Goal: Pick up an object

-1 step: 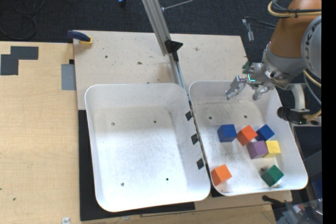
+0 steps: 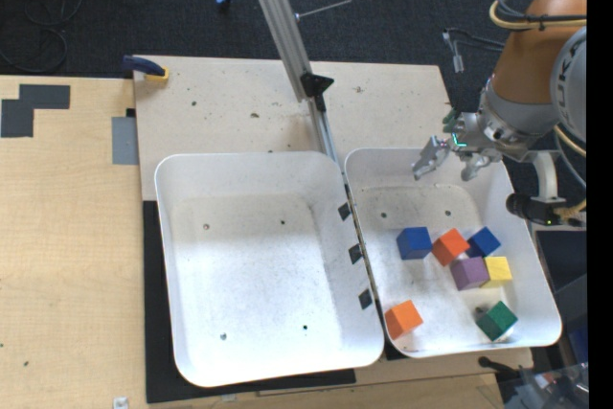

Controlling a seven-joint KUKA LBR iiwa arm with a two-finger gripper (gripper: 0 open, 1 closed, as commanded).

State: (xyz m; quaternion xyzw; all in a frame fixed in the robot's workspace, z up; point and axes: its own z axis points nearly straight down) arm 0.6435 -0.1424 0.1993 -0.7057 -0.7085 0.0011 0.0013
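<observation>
Nearest the lens, an orange cube (image 2: pixel 403 316) is sitting by the front left corner of the right bin (image 2: pixel 541 340), with a green cube (image 2: pixel 497 320) lying near the front right corner. Further back, a blue cube (image 2: pixel 414 242), a second orange cube (image 2: pixel 448 247), a purple cube (image 2: pixel 469 272), a yellow cube (image 2: pixel 498 269) and a smaller blue cube (image 2: pixel 485 240) are crowding together mid-bin, several of them touching. The gripper (image 2: pixel 448 158) is hovering over the bin's back edge with its fingers spread apart and nothing between them. These blocks are looking light, rigid and smooth-faced, so pinching across two flat opposite sides should be working best. The lone orange cube at the front seems the easiest pick, though the left wall is standing close beside it; the clustered ones are leaving little finger room. The left bin (image 2: pixel 182 206) is lying alongside, and a slanted metal bar (image 2: pixel 283 19) is rising behind the divide.
</observation>
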